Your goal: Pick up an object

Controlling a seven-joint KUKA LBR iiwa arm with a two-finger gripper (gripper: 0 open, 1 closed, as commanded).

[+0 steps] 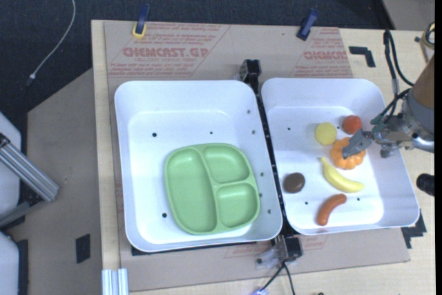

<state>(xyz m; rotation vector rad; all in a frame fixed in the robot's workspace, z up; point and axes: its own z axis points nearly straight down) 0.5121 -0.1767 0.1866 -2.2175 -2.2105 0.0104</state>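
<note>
Pincer (360, 143) over orange pumpkin (347, 155), banana (341, 177) and lemon (326, 133) beside.

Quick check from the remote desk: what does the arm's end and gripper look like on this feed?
The arm's grey wrist body enters at the right edge. The gripper is dull grey metal with slim dark fingers. Black cables loop above it.

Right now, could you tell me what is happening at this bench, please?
A grey arm reaches in from the right, and its gripper is low over the orange pumpkin-like toy in the right bin. Around it lie a yellow ball, a small red-orange ball, a banana, a brown disc and a sausage. Nothing looks lifted. The left bin holds a green divided tray.
</note>
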